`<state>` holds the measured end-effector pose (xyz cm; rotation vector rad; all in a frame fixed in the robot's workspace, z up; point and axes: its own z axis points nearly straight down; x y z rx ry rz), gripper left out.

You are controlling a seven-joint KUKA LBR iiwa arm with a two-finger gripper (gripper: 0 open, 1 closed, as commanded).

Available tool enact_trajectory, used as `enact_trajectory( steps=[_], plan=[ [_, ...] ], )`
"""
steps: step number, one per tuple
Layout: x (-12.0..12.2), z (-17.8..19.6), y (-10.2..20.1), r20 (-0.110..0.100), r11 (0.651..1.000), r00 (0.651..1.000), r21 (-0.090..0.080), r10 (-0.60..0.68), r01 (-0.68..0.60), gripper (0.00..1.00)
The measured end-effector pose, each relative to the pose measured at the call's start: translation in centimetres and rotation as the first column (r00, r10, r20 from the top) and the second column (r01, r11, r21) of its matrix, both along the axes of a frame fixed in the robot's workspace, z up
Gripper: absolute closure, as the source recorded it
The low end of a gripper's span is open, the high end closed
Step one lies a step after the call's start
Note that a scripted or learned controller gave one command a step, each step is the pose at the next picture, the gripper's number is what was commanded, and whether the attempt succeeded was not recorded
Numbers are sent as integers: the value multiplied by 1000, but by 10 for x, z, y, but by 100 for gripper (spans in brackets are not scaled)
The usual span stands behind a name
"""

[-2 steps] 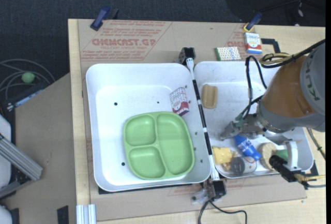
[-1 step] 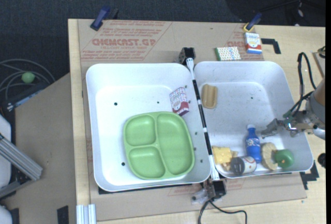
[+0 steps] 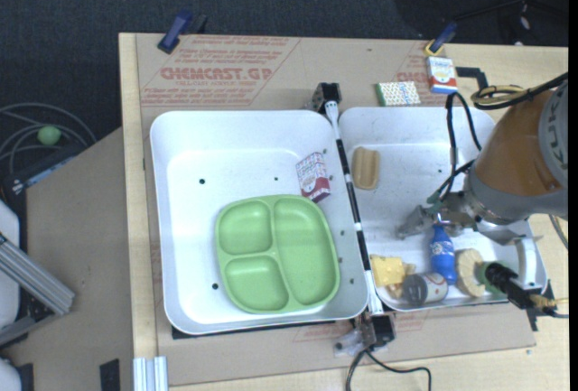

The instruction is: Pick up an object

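From above the bench, the grey-and-orange arm (image 3: 528, 159) reaches into the right bin (image 3: 397, 132), its gripper (image 3: 440, 222) low over a blue bottle (image 3: 442, 256); whether its fingers are apart or together cannot be told. A yellow block (image 3: 389, 271), a grey round piece (image 3: 414, 290) and a tan piece (image 3: 366, 167) share that bin. The left bin (image 3: 181, 200) holds a green divided plate (image 3: 274, 252) and a red-and-white packet (image 3: 313, 176).
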<state>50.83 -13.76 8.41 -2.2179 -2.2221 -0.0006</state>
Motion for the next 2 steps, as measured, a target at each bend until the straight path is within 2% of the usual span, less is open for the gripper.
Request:
enact_trajectory(
  steps=[1, 2],
  plan=[
    [-22, 0, -8, -1, 1000, 1000, -1, -3, 3, 0],
    [-22, 10, -8, 1, 1000, 1000, -2, -3, 3, 100]
  ],
)
